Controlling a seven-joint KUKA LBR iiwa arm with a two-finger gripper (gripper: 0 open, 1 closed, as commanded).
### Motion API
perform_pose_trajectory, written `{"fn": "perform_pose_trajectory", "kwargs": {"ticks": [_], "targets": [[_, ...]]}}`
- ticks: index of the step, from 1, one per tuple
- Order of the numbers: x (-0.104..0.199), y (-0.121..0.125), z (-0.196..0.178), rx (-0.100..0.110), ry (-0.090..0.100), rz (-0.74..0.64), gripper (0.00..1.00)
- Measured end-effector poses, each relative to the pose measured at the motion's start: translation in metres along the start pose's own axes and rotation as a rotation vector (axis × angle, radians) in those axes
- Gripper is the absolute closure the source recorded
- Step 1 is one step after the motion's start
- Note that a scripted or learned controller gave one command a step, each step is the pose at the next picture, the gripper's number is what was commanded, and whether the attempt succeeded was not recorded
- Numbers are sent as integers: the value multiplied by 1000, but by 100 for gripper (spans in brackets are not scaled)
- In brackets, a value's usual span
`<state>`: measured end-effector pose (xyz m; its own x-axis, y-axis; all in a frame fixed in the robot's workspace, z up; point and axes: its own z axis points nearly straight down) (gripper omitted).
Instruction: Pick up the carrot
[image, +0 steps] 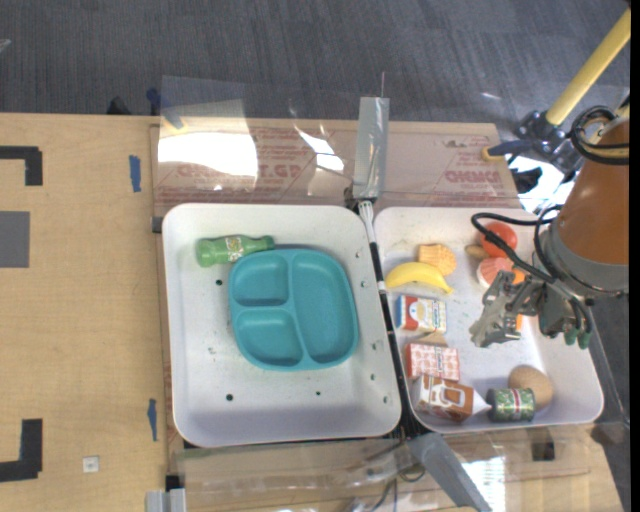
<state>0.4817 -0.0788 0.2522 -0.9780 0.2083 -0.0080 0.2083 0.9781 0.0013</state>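
1. Carrot (497, 238) lies near the right bin's (590, 405) back edge, partly behind cables.
2. Jaws (497, 318) hang over that bin's middle, just in front of the carrot; whether they are open or closed I cannot tell.
3. Banana (418, 277) lies toward the bin's left edge.
4. Left bin (190, 400) carries a teal tray (293, 307) and a green bottle (232, 248).

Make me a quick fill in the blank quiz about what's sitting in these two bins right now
1. The teal divided plate lies in the ____ bin.
2. The bottle beside the plate is coloured ____.
3. The yellow fruit in the right bin is a ____.
4. The pincer hangs over the ____ bin.

Missing words: left; green; banana; right
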Motion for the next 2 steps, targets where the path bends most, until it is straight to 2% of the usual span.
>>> {"fn": "perform_pose_trajectory", "kwargs": {"ticks": [1,2], "targets": [[4,20,-11,0,-1,-352,100],[-2,23,-2,-2,1,-740,100]]}}
